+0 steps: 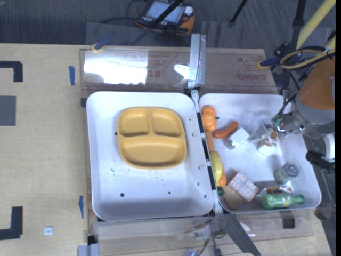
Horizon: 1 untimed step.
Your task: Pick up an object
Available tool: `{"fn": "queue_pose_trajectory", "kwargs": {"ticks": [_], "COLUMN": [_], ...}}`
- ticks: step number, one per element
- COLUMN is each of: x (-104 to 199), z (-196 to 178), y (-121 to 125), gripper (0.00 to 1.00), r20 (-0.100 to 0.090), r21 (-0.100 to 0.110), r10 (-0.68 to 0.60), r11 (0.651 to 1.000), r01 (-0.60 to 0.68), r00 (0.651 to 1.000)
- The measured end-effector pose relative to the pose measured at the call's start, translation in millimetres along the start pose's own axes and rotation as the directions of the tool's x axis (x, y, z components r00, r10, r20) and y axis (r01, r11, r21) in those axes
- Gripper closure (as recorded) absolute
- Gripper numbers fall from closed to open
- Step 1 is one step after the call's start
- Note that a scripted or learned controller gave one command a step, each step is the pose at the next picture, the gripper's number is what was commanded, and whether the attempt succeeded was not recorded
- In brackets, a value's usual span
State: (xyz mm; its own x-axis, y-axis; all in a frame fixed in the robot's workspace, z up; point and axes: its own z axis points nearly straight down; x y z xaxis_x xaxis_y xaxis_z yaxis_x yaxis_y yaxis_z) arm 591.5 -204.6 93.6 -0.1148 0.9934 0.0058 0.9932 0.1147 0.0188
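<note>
Two white bins sit side by side on the pale wooden counter [42, 159]: the left bin [101, 191] holds a yellow divided tray [152, 136], the right bin [256, 103] a carrot [209, 118], sausage [225, 130], banana [217, 167] and green bottle [281, 200]. Half cut off at the frame's right, the arm's hand [277, 124] hangs over crumpled wrappers [265, 137], its grip too blurred to tell. Dark floor lies beyond.

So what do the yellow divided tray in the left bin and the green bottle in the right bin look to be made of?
The yellow divided tray looks like moulded plastic with a smooth, slightly glossy finish: uniform colour, rounded compartment ridges, soft highlights. The green bottle seems to be translucent plastic or glass, shiny, with a paler label area; the view is too small to settle which.
</note>
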Motion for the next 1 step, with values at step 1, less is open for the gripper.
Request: {"fn": "queue_pose_trajectory", "kwargs": {"ticks": [1], "x": [-6.2], "z": [-10.4], "y": [-1.4], "gripper": [1.00], "r20": [0.011], "r21": [-0.002], "r10": [0.005], "r11": [1.000], "r01": [-0.005], "r00": [1.000]}}
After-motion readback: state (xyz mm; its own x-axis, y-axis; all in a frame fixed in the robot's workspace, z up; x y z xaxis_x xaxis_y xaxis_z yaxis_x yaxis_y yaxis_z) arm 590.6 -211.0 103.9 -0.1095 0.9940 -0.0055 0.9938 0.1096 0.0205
